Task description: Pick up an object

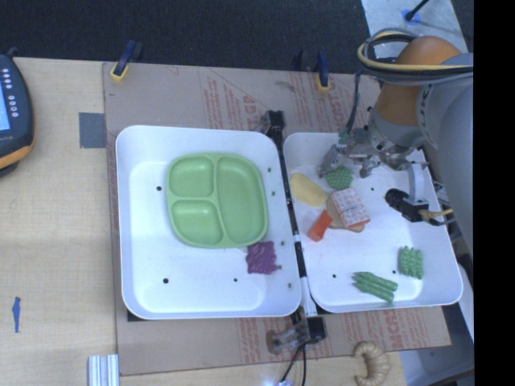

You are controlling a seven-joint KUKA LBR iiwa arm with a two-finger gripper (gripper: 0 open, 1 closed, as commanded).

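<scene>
Single fixed overhead view, slanting down on both white bins (129, 215).

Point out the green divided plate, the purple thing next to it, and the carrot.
green divided plate (217, 199), camera view: its middle, where the dividers meet.
purple thing (261, 257), camera view: its middle.
carrot (319, 227), camera view: its exposed orange end.

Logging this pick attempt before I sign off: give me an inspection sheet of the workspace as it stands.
Surface: two white bins side by side, left bin, right bin, on brown board.
Job's things: in the right bin, yellow piece, small box, orange piece, two green toys.
Clutter: green divided plate and purple toy in the left bin.
Grippers: pincer low over the right bin's far end, by a green item; grasp unclear.
Cables: yellow-black hose on arm.
Surroundings: handheld controller, clamps.
</scene>
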